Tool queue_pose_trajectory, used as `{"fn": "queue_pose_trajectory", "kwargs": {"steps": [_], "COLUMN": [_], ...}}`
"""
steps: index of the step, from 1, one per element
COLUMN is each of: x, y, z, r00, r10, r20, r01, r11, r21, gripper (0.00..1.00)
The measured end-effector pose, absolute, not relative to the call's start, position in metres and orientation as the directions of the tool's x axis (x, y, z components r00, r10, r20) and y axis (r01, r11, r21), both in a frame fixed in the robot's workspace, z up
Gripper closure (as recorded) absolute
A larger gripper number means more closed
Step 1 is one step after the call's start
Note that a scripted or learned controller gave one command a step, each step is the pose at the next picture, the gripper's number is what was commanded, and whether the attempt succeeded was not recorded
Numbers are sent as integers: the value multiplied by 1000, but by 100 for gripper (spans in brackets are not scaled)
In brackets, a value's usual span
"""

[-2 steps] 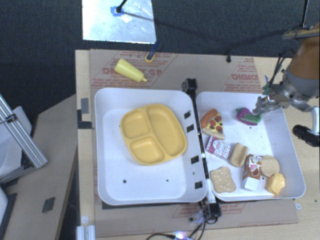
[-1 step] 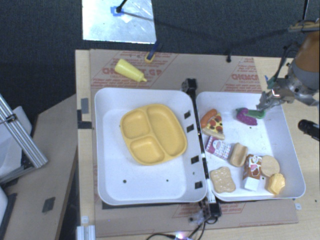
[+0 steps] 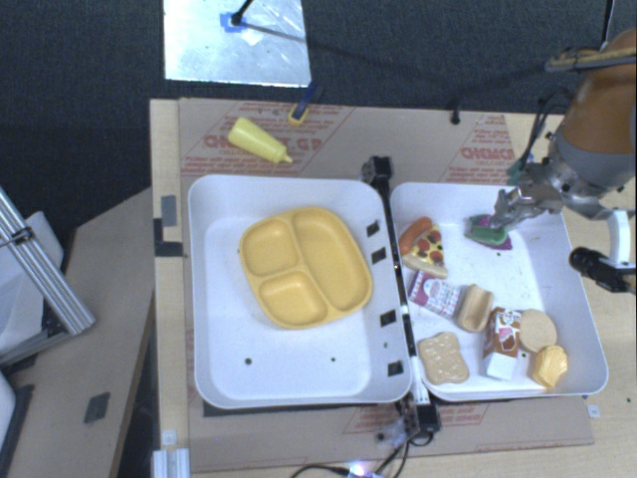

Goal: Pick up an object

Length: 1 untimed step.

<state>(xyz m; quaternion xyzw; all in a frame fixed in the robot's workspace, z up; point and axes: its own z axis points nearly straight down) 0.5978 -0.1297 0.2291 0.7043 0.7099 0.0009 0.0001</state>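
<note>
Green-and-magenta toy point(image 3: 488, 233) sits at the far end of the right bin point(image 3: 587, 366), gripper point(image 3: 505, 215) right on top of it, can't tell if the jaws are clamped, so I'd get a firm pinch, then lift straight up slowly.

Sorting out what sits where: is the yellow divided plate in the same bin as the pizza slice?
No. The yellow plate lies in the left bin; the pizza slice lies in the right bin.

Hand point(image 3: 501, 217) over green toy point(image 3: 488, 232), right bin point(image 3: 582, 317), yellow tray point(image 3: 302, 265) left.
</note>
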Motion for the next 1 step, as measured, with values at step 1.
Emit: {"fn": "queue_pose_trajectory", "kwargs": {"steps": [1], "x": [589], "y": [-76], "z": [235], "r00": [-10], "r10": [1000], "r20": [2], "r01": [1000], "r11": [10], "r21": [1], "gripper": [100]}}
